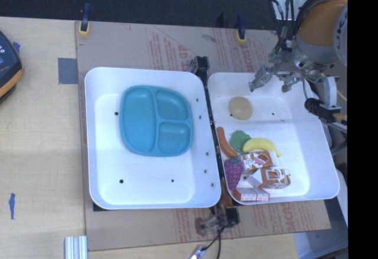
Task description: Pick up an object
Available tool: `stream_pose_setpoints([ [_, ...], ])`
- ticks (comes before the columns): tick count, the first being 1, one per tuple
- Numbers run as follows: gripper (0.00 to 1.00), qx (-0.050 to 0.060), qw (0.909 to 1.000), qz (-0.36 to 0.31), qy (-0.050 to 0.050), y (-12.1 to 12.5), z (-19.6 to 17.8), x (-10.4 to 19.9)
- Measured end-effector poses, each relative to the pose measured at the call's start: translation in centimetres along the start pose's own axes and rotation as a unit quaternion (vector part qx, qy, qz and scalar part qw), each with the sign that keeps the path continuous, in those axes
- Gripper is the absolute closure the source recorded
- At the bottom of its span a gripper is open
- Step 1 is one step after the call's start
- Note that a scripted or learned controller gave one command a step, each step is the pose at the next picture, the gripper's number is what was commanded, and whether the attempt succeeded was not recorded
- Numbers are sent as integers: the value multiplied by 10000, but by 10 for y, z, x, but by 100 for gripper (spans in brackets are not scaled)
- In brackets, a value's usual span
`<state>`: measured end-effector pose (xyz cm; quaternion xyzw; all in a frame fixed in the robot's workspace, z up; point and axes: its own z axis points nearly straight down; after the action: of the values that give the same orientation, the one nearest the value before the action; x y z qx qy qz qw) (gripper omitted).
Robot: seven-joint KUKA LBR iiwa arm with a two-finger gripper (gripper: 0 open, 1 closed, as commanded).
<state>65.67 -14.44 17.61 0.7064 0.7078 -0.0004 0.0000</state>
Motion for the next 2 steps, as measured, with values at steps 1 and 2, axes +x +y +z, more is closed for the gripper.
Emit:
stream_pose_setpoints([
  [1,0,0,10000,-12,-1,0,83,21],
  [2,0,7,10000,-3,-1,0,84,19],
])
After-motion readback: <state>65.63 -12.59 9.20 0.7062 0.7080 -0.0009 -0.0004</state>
